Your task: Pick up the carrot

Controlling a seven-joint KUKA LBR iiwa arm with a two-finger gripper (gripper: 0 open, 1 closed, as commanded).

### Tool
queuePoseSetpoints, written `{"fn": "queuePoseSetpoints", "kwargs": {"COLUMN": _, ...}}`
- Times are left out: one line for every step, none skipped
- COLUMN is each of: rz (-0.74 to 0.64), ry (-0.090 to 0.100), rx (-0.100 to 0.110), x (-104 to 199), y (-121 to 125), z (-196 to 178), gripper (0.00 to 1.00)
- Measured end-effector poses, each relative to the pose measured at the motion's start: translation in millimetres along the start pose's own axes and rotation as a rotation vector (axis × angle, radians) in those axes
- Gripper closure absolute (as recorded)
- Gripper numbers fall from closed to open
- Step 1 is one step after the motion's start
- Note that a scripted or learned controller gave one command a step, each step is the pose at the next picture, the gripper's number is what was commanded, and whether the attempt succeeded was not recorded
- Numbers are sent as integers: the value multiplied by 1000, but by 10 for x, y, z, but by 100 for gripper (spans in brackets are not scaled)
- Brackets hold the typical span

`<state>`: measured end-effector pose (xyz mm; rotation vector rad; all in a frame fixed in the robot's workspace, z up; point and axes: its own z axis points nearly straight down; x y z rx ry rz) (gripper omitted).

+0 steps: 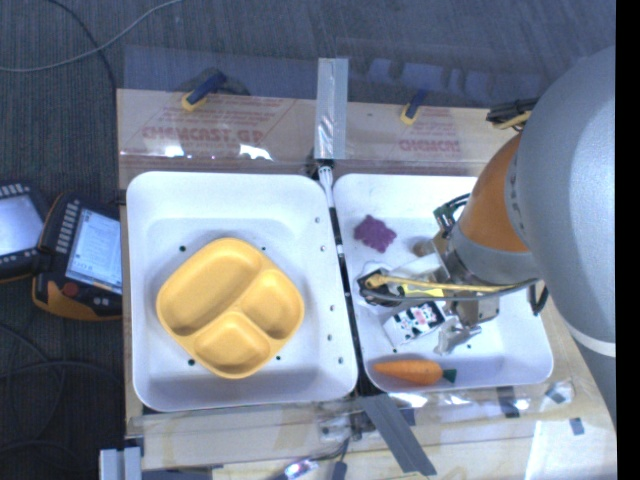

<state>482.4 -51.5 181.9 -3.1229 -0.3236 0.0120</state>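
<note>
The carrot, orange with a dark green stub at its right end, lies on its side along the near wall of the right bin. My gripper hangs low over the bin floor just behind the carrot's right end, with a small gap between them. Nothing is seen held in it. The grey arm with its orange band comes in from the right and hides the bin's right part.
A purple bunch of grapes lies at the back left of the right bin. A yellow divided plate sits in the left bin. A hand-held control pendant rests on the floor to the left of the bench.
</note>
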Motion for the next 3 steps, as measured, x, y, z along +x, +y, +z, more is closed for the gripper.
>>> {"fn": "queuePoseSetpoints", "kwargs": {"rz": 5, "ry": 1, "rx": -2, "x": -69, "y": 332, "z": -195, "gripper": 0}}
{"fn": "queuePoseSetpoints", "kwargs": {"rz": -67, "ry": 3, "rx": -4, "x": -24, "y": 164, "z": -302, "gripper": 0}}
{"fn": "queuePoseSetpoints", "kwargs": {"rz": 0, "ry": 0, "rx": -1, "x": 56, "y": -252, "z": -5, "gripper": 0}}
